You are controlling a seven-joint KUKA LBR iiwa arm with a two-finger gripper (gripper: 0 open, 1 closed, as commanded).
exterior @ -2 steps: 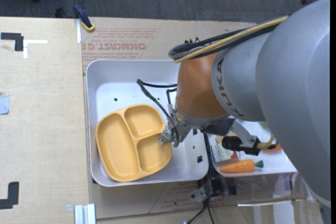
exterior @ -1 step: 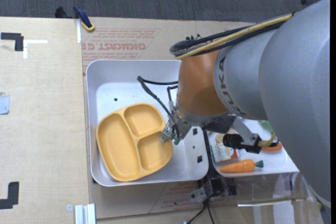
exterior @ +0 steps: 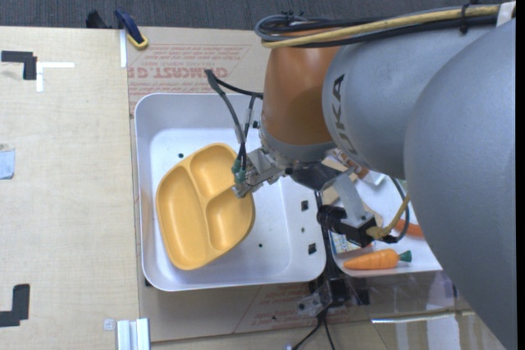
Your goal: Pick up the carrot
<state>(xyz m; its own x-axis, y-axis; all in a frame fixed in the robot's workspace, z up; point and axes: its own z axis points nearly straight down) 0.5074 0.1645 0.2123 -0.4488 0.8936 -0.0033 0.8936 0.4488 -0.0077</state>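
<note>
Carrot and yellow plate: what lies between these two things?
The camera view shows no loose thing between them. From the plate toward the carrot there is only the bare floor and right wall of the left bin.

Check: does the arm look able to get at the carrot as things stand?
Probably yes. The carrot lies uncovered in the right bin, nothing rests on it, and the arm hangs close beside it.
</note>
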